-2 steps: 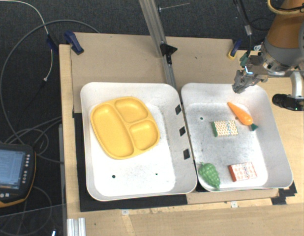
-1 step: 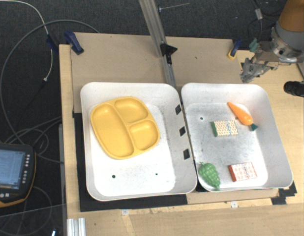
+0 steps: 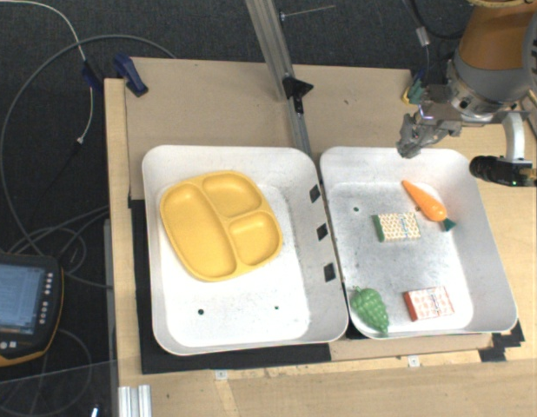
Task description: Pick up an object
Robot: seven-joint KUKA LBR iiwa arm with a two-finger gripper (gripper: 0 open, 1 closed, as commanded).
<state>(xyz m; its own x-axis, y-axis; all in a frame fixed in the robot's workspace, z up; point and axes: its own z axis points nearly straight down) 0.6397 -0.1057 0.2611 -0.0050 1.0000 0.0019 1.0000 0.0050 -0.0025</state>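
Observation:
The right bin (image 3: 477, 241) holds an orange carrot (image 3: 424, 201) near its back, a pale checkered block (image 3: 396, 227) in the middle, a red-and-white block (image 3: 428, 303) at the front right and a green leafy piece (image 3: 369, 309) at the front left corner. My gripper (image 3: 411, 142) hangs over the back edge of the right bin, up and left of the carrot, apart from every object. Nothing shows between its fingers.
The left bin (image 3: 295, 294) carries a yellow divided plate (image 3: 220, 224). A slanted metal post (image 3: 273, 37) rises behind the bins. Black clips (image 3: 321, 231) sit along the seam between the bins. A blue clamp (image 3: 129, 75) sits at the bench's back left corner.

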